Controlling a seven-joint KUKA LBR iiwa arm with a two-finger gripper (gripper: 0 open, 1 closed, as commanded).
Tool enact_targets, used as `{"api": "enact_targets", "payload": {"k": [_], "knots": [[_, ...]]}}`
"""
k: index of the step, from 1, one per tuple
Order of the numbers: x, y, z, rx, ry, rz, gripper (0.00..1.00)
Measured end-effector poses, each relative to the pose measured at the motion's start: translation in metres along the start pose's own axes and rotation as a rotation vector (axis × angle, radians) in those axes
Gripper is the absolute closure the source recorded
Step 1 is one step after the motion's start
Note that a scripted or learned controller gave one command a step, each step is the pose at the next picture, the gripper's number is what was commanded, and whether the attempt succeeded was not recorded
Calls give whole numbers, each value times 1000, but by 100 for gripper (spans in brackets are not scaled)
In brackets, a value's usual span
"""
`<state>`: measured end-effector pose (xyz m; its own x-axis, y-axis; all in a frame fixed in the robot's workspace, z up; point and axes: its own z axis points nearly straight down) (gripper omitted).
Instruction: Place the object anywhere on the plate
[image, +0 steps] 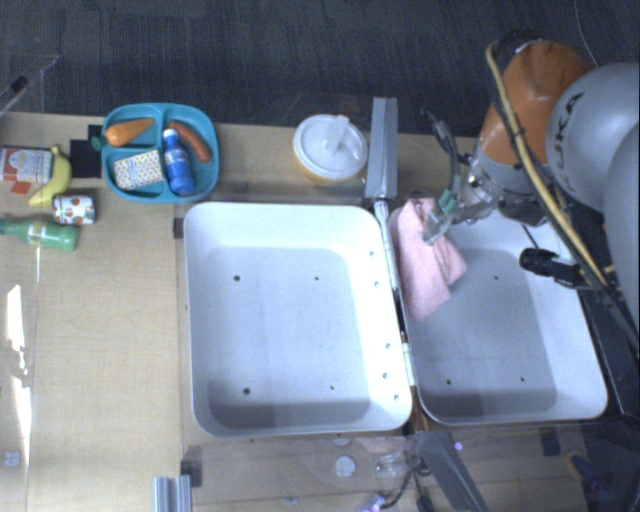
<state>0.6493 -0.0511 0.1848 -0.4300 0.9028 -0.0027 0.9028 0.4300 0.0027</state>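
Fingers (437, 222) pinching pink cloth (428, 262) at top edge, right bin's (520, 390) upper-left corner.

Pink cloth (428, 262), crumpled, draped against right bin's (520, 400) left wall.

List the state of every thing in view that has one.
Pink cloth: crumpled, draped against the right bin's left wall, the gripper at its top edge.
Left bin: upright.
Right bin: upright, holding the cloth.
Yellow cup: lidded.
Blue tray: filled with toy food.
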Motion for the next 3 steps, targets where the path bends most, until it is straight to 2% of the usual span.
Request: {"api": "enact_targets", "payload": {"k": [1, 3], "knots": [[1, 2, -41, -2, 0, -9, 100], [87, 42, -30, -4, -1, -812, 100]]}}
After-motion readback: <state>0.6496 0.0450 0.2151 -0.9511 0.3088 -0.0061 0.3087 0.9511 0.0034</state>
